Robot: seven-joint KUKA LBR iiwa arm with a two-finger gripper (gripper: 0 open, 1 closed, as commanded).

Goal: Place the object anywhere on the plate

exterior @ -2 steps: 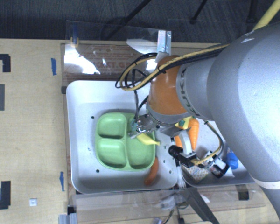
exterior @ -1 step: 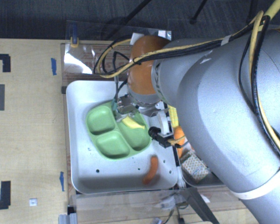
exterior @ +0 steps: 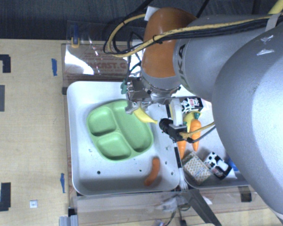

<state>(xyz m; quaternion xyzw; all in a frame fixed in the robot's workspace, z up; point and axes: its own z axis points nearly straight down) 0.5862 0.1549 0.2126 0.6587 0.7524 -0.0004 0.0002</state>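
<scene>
Your banana hangs pinched in the narrow jaws of the gripper, just over the right rim of the green plate, likely carried there for release. A sausage lies nearer you in the left bin; carrots sit right.

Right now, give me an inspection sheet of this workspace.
Surface: two white bins side by side; the left bin holds the plate.
Job's things: green divided plate lies in the left bin; a yellow banana-like object sits at the hand's tip, over the plate's right edge.
Clutter: an orange sausage-like piece lies in the left bin near its front; carrots, a cow figure and other small items lie in the right bin.
Hand: hand is above the plate's upper right.
Cables: a yellow and black cable bundle loops over the arm.
Surroundings: wooden bench with black markings and blue tape.
</scene>
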